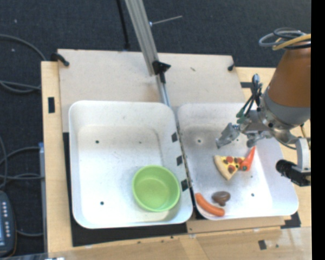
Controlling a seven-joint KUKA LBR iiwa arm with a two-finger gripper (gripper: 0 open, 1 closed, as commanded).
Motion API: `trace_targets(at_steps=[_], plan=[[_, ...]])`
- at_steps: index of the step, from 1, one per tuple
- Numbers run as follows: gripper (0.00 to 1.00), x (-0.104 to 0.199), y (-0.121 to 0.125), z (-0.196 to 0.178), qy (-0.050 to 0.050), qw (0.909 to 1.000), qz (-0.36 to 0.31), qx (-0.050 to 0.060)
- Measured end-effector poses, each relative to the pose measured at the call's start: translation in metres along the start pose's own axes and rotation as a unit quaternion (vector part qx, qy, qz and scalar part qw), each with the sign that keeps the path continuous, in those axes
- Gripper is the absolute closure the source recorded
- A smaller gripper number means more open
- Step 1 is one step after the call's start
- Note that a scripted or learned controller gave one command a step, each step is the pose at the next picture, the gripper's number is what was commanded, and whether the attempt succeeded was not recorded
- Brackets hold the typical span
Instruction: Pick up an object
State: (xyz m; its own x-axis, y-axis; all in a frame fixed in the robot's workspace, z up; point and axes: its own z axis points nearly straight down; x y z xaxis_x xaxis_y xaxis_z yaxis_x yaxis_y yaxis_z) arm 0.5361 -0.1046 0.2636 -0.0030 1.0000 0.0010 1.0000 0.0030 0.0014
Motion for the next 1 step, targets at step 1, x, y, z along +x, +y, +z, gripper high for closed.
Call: trace_targets(at_steps=[1], plan=[[0.00,-0.0002,0.0001,0.0000,0.000,1.0000,0.001,0.000]])
